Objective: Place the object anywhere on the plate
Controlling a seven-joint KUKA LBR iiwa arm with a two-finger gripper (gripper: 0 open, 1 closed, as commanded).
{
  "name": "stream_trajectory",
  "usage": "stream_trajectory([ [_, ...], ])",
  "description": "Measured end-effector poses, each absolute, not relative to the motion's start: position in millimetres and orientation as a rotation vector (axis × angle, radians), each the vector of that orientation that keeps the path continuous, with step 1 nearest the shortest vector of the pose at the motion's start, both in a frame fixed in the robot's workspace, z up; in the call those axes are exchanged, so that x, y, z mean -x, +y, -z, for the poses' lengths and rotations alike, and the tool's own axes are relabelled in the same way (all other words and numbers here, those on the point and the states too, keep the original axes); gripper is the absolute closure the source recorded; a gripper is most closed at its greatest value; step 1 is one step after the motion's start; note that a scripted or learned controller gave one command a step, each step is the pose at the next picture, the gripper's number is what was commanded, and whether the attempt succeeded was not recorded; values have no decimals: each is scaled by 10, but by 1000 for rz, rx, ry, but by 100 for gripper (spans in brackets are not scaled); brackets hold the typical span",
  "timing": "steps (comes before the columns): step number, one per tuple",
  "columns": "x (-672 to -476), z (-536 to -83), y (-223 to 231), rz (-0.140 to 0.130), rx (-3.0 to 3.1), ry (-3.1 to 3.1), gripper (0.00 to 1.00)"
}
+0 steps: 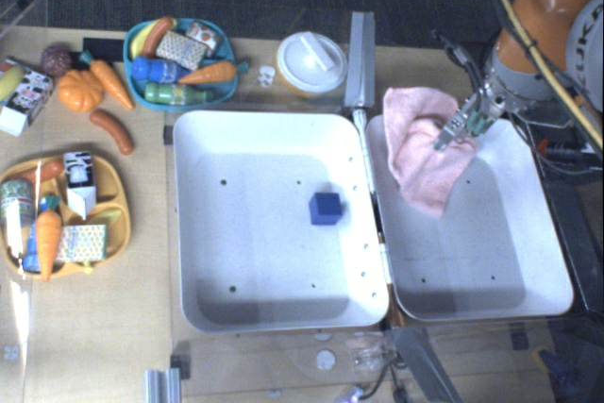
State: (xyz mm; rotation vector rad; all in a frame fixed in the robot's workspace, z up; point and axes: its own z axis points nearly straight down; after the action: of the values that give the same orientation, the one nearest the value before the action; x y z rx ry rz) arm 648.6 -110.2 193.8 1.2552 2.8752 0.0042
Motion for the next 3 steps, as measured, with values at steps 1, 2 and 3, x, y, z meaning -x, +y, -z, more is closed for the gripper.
stream_trajectory([
  [1,-6505,-2254,-1082,-4,-1247,2878,100],
  [2,-6392,-2334,-618,-4,-647,3069,100],
  [3,-6204,-2227,-119,-4,-24,3138,100],
])
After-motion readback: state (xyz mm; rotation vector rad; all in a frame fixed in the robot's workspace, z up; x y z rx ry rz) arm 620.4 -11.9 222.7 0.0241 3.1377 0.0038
